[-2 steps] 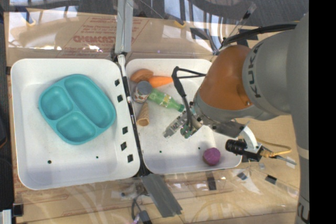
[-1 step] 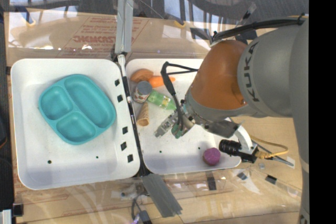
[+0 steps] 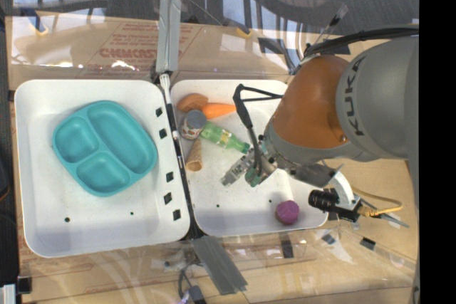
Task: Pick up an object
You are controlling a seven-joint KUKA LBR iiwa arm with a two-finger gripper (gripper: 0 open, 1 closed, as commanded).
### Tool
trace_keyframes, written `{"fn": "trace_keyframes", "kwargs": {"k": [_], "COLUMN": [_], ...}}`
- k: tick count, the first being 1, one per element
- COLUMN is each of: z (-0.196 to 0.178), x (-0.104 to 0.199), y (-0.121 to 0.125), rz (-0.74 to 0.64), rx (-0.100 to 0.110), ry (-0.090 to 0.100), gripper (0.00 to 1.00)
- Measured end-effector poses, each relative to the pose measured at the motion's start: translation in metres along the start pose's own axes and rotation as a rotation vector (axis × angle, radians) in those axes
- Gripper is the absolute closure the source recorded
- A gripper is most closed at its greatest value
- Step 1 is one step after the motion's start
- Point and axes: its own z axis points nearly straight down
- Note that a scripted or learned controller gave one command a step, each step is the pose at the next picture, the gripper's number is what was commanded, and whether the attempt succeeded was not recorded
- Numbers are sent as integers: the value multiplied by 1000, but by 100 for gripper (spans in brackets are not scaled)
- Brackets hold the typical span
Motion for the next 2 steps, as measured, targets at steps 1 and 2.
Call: {"fn": "trace_keyframes", "kwargs": {"k": [1, 2], "z": [1, 0], "x": [31, 3], "y": [23, 2], "rz": [-127, -74], "rx": [2, 1], "ry": [4, 1], "gripper": [100, 100]}}
